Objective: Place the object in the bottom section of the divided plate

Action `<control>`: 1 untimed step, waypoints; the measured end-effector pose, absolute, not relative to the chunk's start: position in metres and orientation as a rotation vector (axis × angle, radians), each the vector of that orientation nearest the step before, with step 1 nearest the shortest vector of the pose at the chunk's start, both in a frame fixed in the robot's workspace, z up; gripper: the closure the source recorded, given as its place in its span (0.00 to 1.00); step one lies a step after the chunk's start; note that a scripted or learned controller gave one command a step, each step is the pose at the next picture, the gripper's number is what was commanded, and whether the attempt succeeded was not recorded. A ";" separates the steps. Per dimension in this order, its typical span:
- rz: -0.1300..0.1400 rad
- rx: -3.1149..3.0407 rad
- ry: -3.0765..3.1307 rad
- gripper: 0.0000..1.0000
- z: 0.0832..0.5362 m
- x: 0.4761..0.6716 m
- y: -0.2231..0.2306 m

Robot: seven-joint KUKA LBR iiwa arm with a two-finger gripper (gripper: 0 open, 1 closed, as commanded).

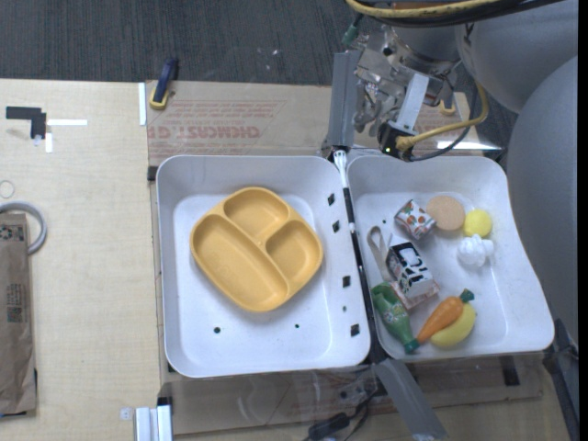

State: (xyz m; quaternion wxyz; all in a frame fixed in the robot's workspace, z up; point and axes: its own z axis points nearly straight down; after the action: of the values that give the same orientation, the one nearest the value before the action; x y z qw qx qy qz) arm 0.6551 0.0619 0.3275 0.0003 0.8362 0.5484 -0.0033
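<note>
A: Where is the end effector [397, 108]?
B: Raised above the far rim of the right bin [514, 246], carrying nothing I can see; its spread I cannot tell.
A: And the objects?
B: All lie in that bin, unpicked. The divided plate [256, 247] waits left of it, apparently for unobstructed placing.

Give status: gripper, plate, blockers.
Gripper above right bin's far rim, holding nothing. Divided plate in left bin, sections bare. Toys bunched in right bin.
</note>
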 end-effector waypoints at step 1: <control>-0.012 2.968 1.023 1.00 0.329 0.660 0.127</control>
State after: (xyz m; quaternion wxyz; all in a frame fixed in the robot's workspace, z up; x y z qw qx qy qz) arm 0.6597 0.1271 0.3287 0.0012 0.9455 0.3257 -0.0039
